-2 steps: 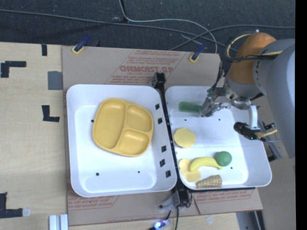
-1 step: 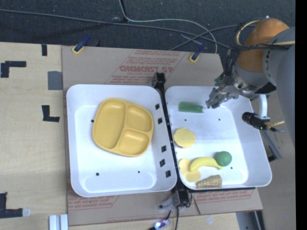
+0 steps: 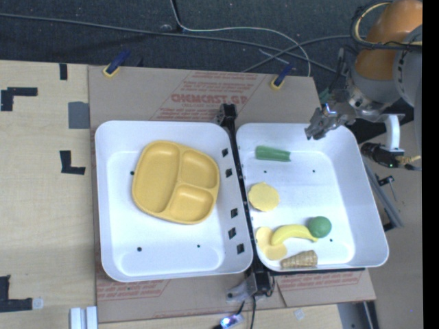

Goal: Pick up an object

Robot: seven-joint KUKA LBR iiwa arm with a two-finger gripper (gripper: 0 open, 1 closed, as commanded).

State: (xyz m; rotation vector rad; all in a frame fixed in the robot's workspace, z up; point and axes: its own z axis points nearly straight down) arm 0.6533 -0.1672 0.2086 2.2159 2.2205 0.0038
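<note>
End effector (image 3: 319,129) hangs over the far right corner of the right bin (image 3: 363,204); its state cannot be told. Right bin holds a green stick (image 3: 273,154), yellow disc (image 3: 263,197), banana (image 3: 292,234), green ball (image 3: 319,226) and cone (image 3: 300,259). Left bin (image 3: 113,204) holds a yellow divided plate (image 3: 175,181)

The middle of the right bin (image 3: 343,184) is bare white floor, so I could drop in there. The green stick (image 3: 273,154) lies near the far wall. The yellow disc (image 3: 263,197), banana (image 3: 291,234), green ball (image 3: 319,226) and cone (image 3: 300,259) crowd the near end (a tight bunch). The yellow plate (image 3: 175,181) fills much of the left bin (image 3: 113,204).
</note>
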